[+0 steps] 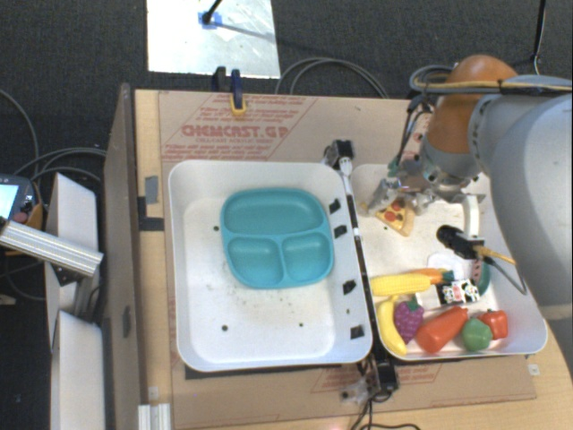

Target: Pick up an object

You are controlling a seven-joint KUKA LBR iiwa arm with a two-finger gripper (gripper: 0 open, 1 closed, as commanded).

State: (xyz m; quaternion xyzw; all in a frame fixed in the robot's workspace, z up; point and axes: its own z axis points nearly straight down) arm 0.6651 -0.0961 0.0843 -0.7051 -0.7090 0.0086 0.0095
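Toy carrot (440, 328) and green pepper (475, 333) lay at the right bin's (537, 330) near edge, end effector (400, 202) hung at its far end — fingers narrow, gripping a pizza slice (396, 215), teal plate (274, 237) in left bin (199, 330).

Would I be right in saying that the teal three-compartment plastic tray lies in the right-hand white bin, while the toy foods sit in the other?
Not quite: the camera view shows the teal three-compartment plastic tray in the left-hand white bin; the toy foods sit in the right-hand white bin.
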